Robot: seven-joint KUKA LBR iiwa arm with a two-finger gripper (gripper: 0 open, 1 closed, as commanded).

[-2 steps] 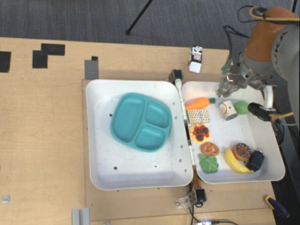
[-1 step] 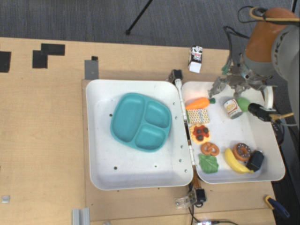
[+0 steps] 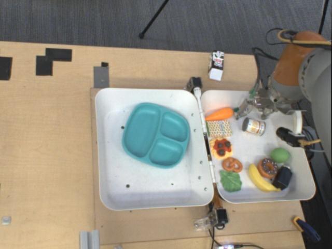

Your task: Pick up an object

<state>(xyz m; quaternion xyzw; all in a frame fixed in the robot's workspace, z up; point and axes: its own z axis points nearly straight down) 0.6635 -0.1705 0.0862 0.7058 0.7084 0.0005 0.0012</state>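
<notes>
Teal, a three-part plate [image 3: 155,134] lies in the left bin [image 3: 111,191]. The right bin [image 3: 306,188] holds a carrot [image 3: 220,114] at its far left, a small can [image 3: 254,126] on its side, a pretzel [image 3: 232,165], a lettuce leaf [image 3: 231,181], a banana [image 3: 261,179], a donut [image 3: 268,166] and a lime [image 3: 280,155]. The gripper [image 3: 252,110] hangs just above the can; whether it is wide or narrow, I cannot tell.

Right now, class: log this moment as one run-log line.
arm: over right bin | gripper: above small can | nearest: carrot | grasp: unconfirmed
</notes>
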